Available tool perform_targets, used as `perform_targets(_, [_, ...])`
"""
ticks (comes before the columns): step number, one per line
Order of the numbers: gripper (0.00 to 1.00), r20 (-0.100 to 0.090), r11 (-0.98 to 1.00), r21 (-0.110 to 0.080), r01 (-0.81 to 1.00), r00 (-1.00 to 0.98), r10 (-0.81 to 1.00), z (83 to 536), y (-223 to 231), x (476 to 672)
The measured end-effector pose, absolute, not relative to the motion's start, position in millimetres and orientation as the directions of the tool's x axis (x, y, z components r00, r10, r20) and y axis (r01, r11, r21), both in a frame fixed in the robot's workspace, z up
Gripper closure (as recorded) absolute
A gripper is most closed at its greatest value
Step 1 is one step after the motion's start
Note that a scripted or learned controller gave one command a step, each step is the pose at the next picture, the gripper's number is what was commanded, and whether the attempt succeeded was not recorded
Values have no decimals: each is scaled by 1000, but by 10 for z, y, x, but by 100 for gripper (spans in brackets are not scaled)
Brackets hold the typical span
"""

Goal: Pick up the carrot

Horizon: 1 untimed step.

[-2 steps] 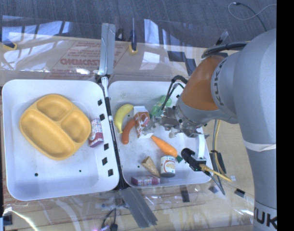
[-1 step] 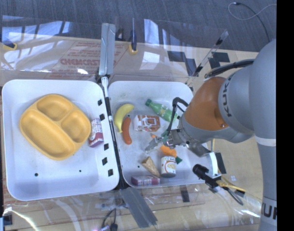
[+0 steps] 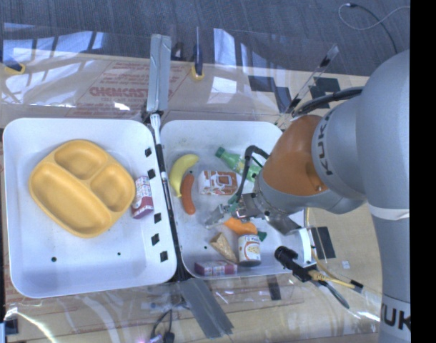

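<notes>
Camera view places my jaws [image 3: 236, 209] low in the right bin [image 3: 289, 131], directly above and touching or nearly touching the carrot [image 3: 241, 226]. State of the jaws: cannot be told; the metal parts at the wrist are small and blurred, and the carrot is not seen between them. Carrot location: right bin, lower centre, lying flat, orange, just above the jar [image 3: 249, 249] and just right of the wedge [image 3: 222, 246]. Neighbouring items: carton [image 3: 219, 183] above the carrot, sausage [image 3: 188, 194] and banana [image 3: 179, 171] to the left, green bottle [image 3: 231, 158] near my wrist, a small packet [image 3: 215, 269] at the bin's front wall. Left bin [image 3: 32, 263] carries the yellow plate [image 3: 81, 186] and a can [image 3: 142, 196]; neither concerns this task. Step in hand, by my judgement: final approach or closure on the carrot; no lift is evident. Next move requires centring across the carrot's narrow width, closing firmly, then raising straight up. Caution: jar and wedge sit close, so a skewed descent could nudge them or pinch the wrong item.
</notes>
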<state>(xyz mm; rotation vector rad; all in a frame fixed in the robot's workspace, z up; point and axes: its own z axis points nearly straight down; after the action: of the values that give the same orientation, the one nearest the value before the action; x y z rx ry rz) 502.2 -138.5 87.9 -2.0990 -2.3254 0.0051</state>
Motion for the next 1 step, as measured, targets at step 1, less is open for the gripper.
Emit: perform_targets(1, [100,4,107,-11,994,-107,994,947,-1394,5030])
